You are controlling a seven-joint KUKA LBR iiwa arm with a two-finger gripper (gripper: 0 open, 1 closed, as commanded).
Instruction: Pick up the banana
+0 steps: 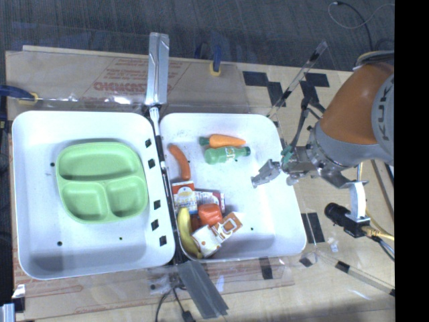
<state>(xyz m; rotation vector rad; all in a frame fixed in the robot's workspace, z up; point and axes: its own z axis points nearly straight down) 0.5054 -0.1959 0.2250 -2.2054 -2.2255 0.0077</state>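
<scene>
Currently banana (pixel 186 231) lies lengthwise near-to-far at right bin's (pixel 281 237) near-left corner; jaws' state unclear, nothing visibly held.

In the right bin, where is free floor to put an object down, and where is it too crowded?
Bare floor lies in the right bin between the green bottle and the front wall, toward the right wall, below the gripper. The front-left corner is crowded: the banana lies against cartons.
</scene>
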